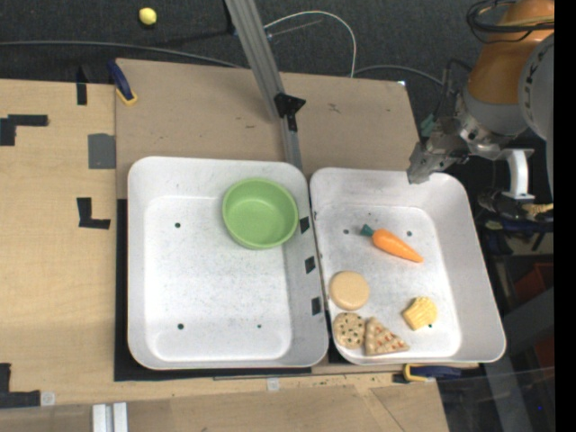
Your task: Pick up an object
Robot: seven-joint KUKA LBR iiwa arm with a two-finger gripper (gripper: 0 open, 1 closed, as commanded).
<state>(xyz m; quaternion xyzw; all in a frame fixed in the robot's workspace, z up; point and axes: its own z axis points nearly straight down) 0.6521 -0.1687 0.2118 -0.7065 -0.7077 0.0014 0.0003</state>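
Centrally in right bin (468, 241): carrot (394, 244), bare floor all round. Near front rim: round cookie (349, 290), dotted cracker (348, 330), pizza slice (382, 338), cheese chunk (419, 313). Over back rim: gripper (421, 171), finger state impossible to tell. Left bin (153, 268): green bowl (260, 212) by back wall.

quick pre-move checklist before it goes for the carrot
1. Carrot lying apart from other items in the right bin: ok.
2. Space around carrot for fingers: ok, the round cookie and cheese lie well off.
3. Gripper above carrot: not ok, it sits at the bin's far rim.
4. Gripper carrying nothing: ok, nothing seen in it.
5. Finger opening: cannot tell.
6. Green bowl out of the path: ok, it is in the left bin.
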